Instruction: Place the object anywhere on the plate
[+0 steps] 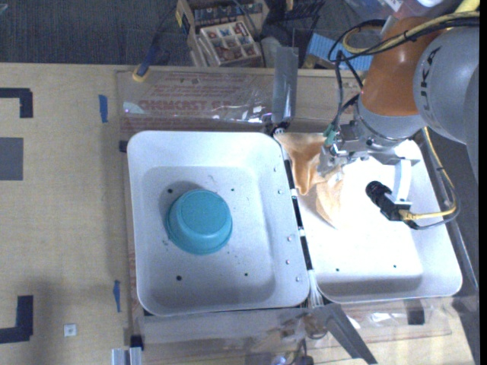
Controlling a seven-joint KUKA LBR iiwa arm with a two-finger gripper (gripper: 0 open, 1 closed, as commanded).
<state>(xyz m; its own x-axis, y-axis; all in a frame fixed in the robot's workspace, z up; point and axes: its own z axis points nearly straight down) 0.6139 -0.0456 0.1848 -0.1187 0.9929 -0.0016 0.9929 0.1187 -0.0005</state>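
Left bin (144, 158): shallow, white, its floor speckled with a few dark marks.
Plate (199, 220): a round blue piece lying on the floor of the left bin, a little left of centre; it looks like an upturned dish, though the slant of the view makes its form hard to judge.
Right bin (380, 276): white and brightly lit, set just beside the left bin with the rims touching.
Object (318, 182): a soft tan, cloth-like thing crumpled in the right bin's upper left corner, against the wall shared with the left bin, well apart from the plate.
Arm (426, 59): grey with an orange band, reaching in from the right over the far part of the right bin.
Hand (332, 157): low over the upper edge of the tan object, touching or very nearly so; whether it is wide, narrow or gripping the cloth I cannot tell, since the wrist hides it.
Cable (430, 216): yellow, looping off a black fitting beside the wrist, above the right bin.
Table (53, 226): pale wood with black corner marks and bits of blue tape on its left part.
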